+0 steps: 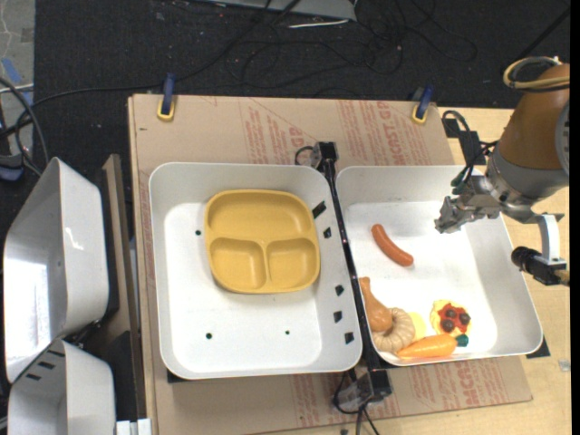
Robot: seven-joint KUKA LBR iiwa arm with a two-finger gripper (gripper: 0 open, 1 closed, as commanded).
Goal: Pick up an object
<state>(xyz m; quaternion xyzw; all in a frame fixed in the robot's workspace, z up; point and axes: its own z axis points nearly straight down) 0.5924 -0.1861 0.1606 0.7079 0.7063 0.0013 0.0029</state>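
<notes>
- lighting bright, even, from overhead; white bins (181, 270) near clipping, little surface detail.
- yellow tray (263, 241) in the left bin casts only a soft, thin shadow.
- floor above the bins dark, cables barely legible.
- focus moderate; slight softness overall, coarse resolution.

A dark floor (91, 34) strewn with cables (272, 53) surrounds the brown bench board (272, 120).

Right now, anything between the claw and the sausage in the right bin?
Nothing visible. The claw hangs over bare white floor of the right bin; the reddish-orange toy sausage lies apart to its left. The other toy food sits nearer the bin's front edge.
</notes>
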